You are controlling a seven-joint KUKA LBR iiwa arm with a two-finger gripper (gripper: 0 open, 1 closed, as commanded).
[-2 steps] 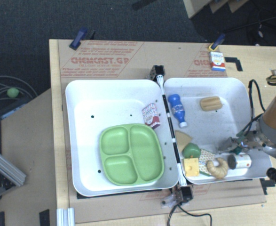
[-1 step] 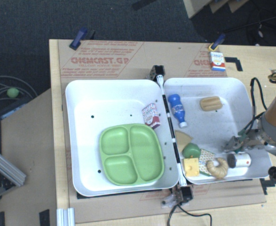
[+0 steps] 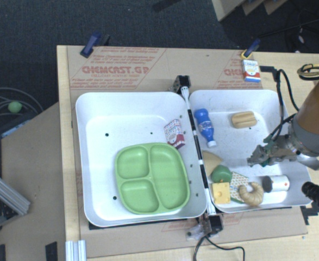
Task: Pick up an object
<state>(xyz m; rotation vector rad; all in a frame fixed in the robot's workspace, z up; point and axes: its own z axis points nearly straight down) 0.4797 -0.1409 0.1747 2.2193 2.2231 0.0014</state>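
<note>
So from my remote seat, the two-finger gripper [image 3: 255, 159] is down inside the right-hand shallow white bin [image 3: 224, 98], over bare floor near that bin's right wall. I honestly can't tell what its grasp is doing, since the tip is a dark blur from this angle, and I see nothing caught in it.

Taking the gripper as my landmark: the closest pickable thing looks like the white cylinder with a black cap [image 3: 275, 184], lying on its side just below and a bit right of it. Its long axis runs roughly left-right, so I'd guess the grasp needs to close across it, front to back. The tan twisted pastry-shaped toy [image 3: 251, 194] sits just below the gripper too, touching or nearly touching the cylinder's black end. The green round toy [image 3: 221, 173] is off to the left, the tan bread-roll block [image 3: 243, 119] above-left, and the blue bottle with a white cap [image 3: 205, 126] further left again.
</note>
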